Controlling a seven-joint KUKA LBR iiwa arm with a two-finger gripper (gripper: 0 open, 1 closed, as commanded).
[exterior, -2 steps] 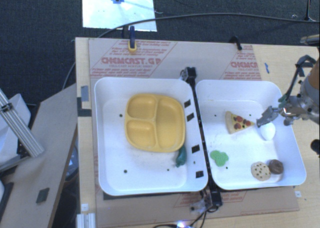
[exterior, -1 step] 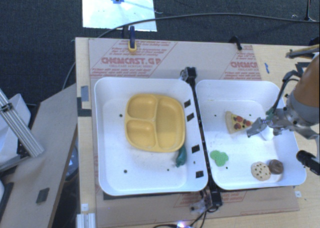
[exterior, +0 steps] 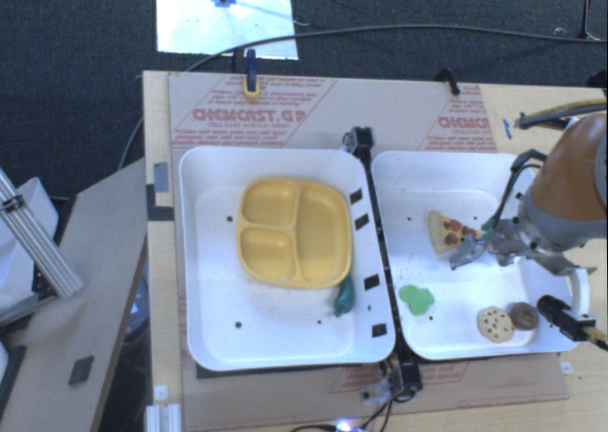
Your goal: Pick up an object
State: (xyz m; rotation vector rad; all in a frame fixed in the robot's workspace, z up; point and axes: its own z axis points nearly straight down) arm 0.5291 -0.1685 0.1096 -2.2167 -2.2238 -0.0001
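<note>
In the right bin [exterior: 408, 183] a pizza slice toy [exterior: 443, 228] lies near the middle. My gripper [exterior: 465, 253] hangs low just right of and below the slice, at its edge. A green leafy piece [exterior: 416, 299] lies toward the bin's front, with a chocolate-chip cookie [exterior: 494, 324] and a brown round piece [exterior: 522, 315] at the front right. The grey arm with its orange band [exterior: 570, 183] reaches in from the right over the bin's right side.
The left bin [exterior: 204, 231] holds a yellow divided plate [exterior: 293, 232] and a dark teal piece [exterior: 343, 297] by its front right corner. A black hinge strip [exterior: 372, 250] runs between the bins. A black bracket [exterior: 565, 316] sticks out at the right bin's front right.
</note>
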